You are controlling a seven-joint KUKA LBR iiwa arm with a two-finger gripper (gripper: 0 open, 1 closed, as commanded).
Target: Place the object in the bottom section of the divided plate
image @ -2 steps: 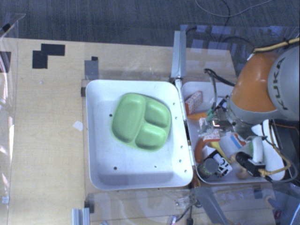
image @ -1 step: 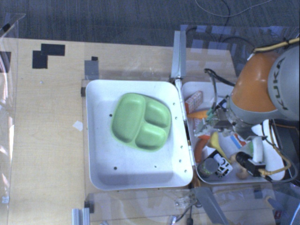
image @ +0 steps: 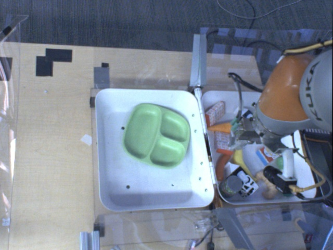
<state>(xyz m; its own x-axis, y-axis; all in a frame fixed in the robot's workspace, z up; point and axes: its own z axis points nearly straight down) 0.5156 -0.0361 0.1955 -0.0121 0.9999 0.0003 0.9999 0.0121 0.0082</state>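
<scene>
— Looking down on the right bin (image: 227, 198), can you make out the gripper (image: 244, 130)?

— Only roughly. It sits low over the clutter, under the grey and orange arm (image: 289, 95), and the arm's bulk covers much of that bin. Whether it is spread or closed, or has hold of anything, I cannot tell.

— What lies in that bin?

— A jumble, partly hidden. An orange piece (image: 221, 126) just left of the gripper, a small carton with red print (image: 215, 111) near the bin's upper left, a white bottle with a yellow end (image: 252, 158), something red and curved (image: 222, 163) along the left wall, a black-and-white die (image: 248, 185) near the lower rim, and a tan lump (image: 269, 191) beside it. Which of these is the task's object I cannot say.

— And the divided plate (image: 156, 134)?

— Green, lying in the left bin (image: 151, 197), well apart from the gripper. One long section on its left, two smaller ones on its right.

— Any writing you can read?

— White letters "KU" on the arm's grey shell (image: 315, 95), cut off at the frame edge. The carton's print is too small to read. Black patches (image: 52, 60) mark the wooden surface (image: 47, 165) at upper left
</scene>
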